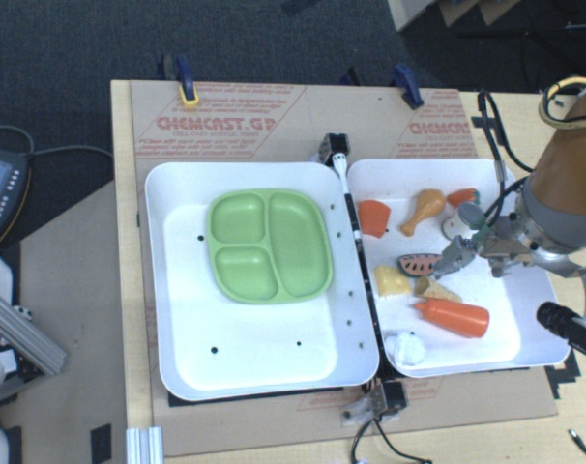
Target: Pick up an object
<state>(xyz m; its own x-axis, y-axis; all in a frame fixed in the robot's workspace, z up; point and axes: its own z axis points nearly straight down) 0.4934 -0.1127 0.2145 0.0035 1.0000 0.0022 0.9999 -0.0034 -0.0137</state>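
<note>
From above, we see the gripper (457, 256) low over the right bin (511, 351), its tips just beside the watermelon slice (418, 263) and a cheese wedge (391, 281). We cannot tell how far it is open or whether it grips anything. An orange bottle (454, 316) lies just below.

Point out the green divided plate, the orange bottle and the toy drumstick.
Green divided plastic plate (271, 246): camera view, its centre ridge.
Orange plastic bottle (457, 317): camera view, mid-body.
Tan toy drumstick (424, 208): camera view, the meaty end.
</note>
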